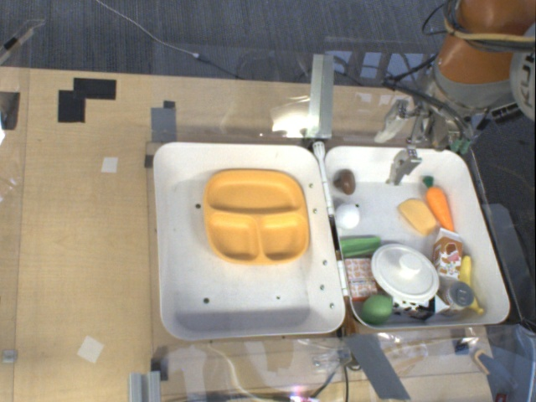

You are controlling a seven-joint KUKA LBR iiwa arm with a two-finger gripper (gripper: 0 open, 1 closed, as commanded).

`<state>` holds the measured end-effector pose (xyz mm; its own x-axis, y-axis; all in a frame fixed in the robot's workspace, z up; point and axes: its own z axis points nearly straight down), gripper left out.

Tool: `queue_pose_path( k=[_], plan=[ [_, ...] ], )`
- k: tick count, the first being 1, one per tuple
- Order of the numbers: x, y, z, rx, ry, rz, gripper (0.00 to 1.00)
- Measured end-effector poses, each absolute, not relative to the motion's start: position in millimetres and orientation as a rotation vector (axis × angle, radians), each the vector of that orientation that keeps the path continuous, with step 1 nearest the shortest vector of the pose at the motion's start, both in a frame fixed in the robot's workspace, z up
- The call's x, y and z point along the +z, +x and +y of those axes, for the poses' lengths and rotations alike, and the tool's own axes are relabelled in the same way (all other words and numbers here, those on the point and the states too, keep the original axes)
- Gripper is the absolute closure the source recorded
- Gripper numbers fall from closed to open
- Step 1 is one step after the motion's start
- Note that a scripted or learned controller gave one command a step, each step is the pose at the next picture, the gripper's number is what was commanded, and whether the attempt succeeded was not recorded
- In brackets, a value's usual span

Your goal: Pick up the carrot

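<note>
Hovering over the far edge of the right bin (494,308), the gripper (404,164) gives you little to go on: whether it is spread or closed cannot be told from this view, and nothing shows in its grasp. Just to its right and nearer you, the carrot (439,206) lies loose on the bin floor, green top pointing toward the far wall, touching a pale yellow wedge (416,216). Look left of the gripper for a brown egg-shaped item (344,181) and a white ball (347,218). Nearer you sit a green cucumber (360,245), a white lidded pot (404,271), a lime (378,308), a banana (466,275) and a small printed carton (449,252); its writing is too small to read. In the left bin (180,308) rests a yellow divided tray (255,214).
</note>
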<state>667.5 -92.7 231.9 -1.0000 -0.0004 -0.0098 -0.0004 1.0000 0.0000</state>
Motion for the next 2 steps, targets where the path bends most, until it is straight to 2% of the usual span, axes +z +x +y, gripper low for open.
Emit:
queue_pose_path(
  k=[1, 2],
  plan=[
    [100.2, 672.2, -155.7, -0.005, -0.174, 3.124, 0.0],
    [113.9, 655.7, -161.3, -0.003, -0.192, 3.124, 0.0]
  ],
)
